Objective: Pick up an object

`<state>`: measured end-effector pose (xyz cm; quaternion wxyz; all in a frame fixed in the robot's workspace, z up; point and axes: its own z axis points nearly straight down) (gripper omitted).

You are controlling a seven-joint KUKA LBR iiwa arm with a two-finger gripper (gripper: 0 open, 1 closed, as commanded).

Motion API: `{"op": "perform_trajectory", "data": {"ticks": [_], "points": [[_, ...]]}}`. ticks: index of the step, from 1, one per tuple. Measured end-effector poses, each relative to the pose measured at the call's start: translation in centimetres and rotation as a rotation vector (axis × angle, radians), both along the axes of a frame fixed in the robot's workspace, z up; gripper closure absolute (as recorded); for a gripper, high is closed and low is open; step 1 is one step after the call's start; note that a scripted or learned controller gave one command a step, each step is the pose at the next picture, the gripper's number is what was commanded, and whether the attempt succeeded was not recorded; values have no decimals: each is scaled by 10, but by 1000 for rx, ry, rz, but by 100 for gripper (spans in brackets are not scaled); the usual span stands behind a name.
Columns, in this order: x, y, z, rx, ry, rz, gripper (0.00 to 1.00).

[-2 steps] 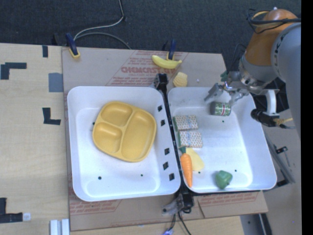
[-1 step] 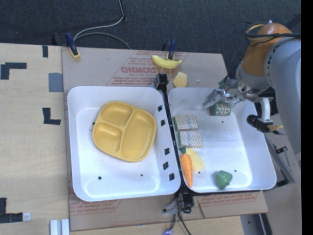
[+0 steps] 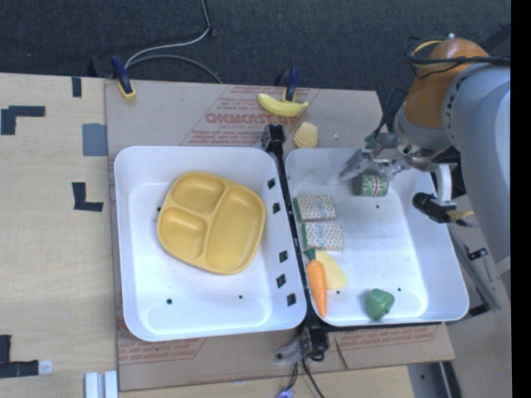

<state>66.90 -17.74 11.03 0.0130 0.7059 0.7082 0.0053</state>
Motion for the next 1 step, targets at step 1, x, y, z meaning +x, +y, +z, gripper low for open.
{"op": "perform_trajectory", "data": {"ticks": [1], "points": [[3,-1,15,-5,-9,2,100]]}}
